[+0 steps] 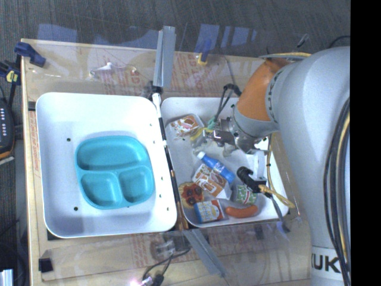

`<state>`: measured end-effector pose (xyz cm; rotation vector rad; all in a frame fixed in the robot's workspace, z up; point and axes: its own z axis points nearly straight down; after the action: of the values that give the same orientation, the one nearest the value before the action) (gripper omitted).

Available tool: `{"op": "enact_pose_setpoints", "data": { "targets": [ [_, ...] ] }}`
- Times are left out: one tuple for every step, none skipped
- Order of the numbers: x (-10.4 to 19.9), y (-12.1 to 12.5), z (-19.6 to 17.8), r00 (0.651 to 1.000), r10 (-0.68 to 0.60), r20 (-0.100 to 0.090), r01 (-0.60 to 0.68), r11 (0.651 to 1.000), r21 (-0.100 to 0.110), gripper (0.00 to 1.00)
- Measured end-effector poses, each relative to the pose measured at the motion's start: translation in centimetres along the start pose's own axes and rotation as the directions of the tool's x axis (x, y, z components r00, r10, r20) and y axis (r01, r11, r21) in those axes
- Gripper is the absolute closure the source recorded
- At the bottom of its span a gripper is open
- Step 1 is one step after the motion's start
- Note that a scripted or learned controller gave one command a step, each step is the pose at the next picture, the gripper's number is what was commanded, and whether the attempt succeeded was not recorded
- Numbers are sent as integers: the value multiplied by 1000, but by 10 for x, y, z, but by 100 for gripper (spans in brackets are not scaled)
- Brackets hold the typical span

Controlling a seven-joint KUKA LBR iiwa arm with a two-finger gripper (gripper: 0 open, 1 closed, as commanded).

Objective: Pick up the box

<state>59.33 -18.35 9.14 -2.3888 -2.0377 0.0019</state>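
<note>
Here, two white bins sit side by side on the bench. The left bin holds a blue tray with three parts. The right bin is full of small things.

The arm comes in from the right, with its orange band over the top of the right bin. The gripper hangs low in that bin, near the top. The view there is dark and crowded, so you cannot tell how the gripper is set or if it has anything.

The box is red and white. It lies tilted in the middle of the right bin, below the gripper and apart from it. A blue and white bottle lies just above the box, touching it. A packet lies near the top left corner. A small carton and a red sausage lie near the bottom edge. A green packet sits just above the sausage.
</note>
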Motion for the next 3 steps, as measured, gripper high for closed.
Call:
{"op": "enact_pose_setpoints", "data": {
  "targets": [
    [2,0,-10,1000,-8,-3,8,1000,2,100],
    [3,0,-10,1000,-9,-3,9,1000,2,0],
    [4,1,-19,1000,-15,-4,15,1000,3,100]
  ]
}}
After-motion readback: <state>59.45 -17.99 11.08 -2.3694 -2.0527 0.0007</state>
